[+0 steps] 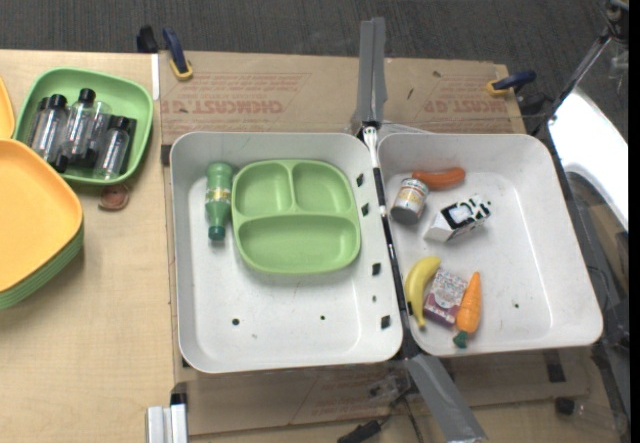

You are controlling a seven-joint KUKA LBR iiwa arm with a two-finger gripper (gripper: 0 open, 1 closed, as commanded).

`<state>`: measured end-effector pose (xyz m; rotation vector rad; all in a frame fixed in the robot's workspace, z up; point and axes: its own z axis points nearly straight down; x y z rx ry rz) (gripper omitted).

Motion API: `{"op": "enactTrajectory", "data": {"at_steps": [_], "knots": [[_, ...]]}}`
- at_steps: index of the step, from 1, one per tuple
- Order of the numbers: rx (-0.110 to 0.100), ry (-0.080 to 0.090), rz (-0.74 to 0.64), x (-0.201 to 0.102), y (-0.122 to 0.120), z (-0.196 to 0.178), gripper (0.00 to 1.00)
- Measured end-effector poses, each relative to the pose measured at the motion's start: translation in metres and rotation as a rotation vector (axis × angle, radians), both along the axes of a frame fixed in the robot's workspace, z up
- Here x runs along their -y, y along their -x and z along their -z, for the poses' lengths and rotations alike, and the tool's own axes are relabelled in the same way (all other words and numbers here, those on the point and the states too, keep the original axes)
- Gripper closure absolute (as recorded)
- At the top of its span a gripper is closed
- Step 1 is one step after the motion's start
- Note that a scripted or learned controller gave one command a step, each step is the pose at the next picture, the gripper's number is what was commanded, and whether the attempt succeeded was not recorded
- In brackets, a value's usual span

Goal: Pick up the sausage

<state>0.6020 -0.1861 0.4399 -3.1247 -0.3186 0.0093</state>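
Observation:
The sausage (pixel 438 177) is a short orange-red link lying nearly level on the floor of the right bin (pixel 530 261), near its back left corner. Just in front of its left end stands a small tin can (pixel 408 199), close to it. A black-and-white carton (pixel 460 217) lies a little in front of its right end.
A banana (pixel 421 281), a purple packet (pixel 444 296) and a carrot (pixel 467 307) sit at the right bin's front left. The left bin (pixel 280 331) holds a green divided plate (pixel 296 214) and a green bottle (pixel 218 199). Off to the left are a green tray of bottles (pixel 85 126) and orange plates (pixel 30 221).

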Motion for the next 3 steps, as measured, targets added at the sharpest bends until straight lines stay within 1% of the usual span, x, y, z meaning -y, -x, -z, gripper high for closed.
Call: {"op": "enactTrajectory", "data": {"at_steps": [1,2,3], "knots": [[0.000,0.000,0.003,0.037,0.097,0.000,0.00],[0.000,0.000,-0.004,-0.034,0.075,0.099,0.00],[0.000,0.000,0.000,0.022,-0.019,0.080,0.00]]}}
